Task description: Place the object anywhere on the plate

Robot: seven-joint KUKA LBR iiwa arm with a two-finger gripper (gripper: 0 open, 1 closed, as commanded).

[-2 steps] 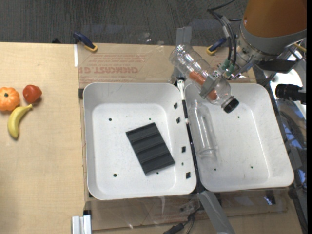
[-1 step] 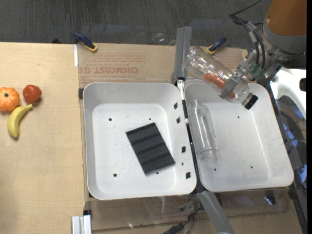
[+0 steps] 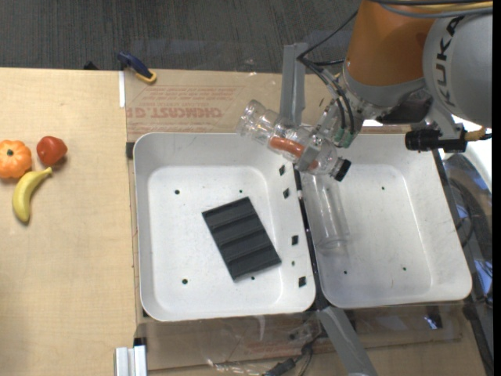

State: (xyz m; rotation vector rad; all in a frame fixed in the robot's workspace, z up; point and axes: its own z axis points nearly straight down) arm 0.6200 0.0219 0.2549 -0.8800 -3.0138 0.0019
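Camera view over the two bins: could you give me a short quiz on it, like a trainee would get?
1. True or false: the black ribbed plate lies in the right bin.
2. What lies next to the banana on the wooden table? A) a cup B) a red fruit and an orange fruit C) a spoon
3. From which side of the picture does the arm reach in?

Key: 1 false, it lies in the left bin; 2 B; 3 the right.

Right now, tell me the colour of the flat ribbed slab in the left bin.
Black, seen in the camera view: flat ribbed slab.
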